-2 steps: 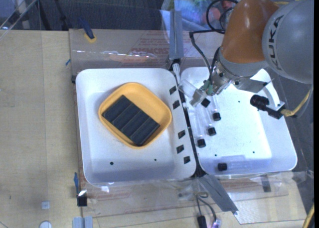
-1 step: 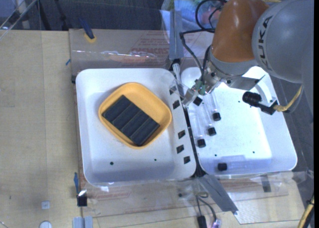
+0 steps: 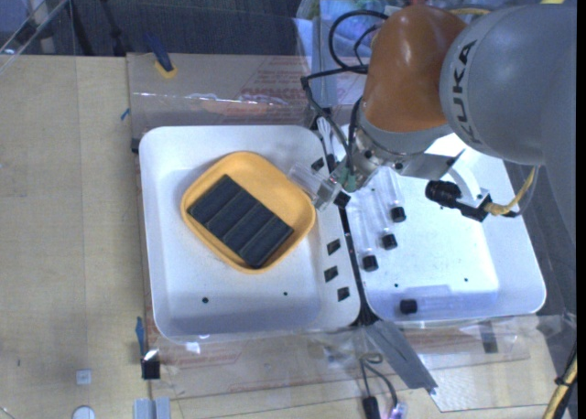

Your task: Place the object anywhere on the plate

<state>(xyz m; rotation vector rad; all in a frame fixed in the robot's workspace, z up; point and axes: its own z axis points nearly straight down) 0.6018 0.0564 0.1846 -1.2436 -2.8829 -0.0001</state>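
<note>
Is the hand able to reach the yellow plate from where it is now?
Probably yes. The hand hovers at the right edge of the yellow plate, and nothing stands between them in the left bin.

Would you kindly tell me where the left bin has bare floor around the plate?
In the left bin, bare floor runs along the near wall below the yellow plate, and in its far left corner. It is crowded at the divider, where the tool hangs by the plate's right rim.
</note>
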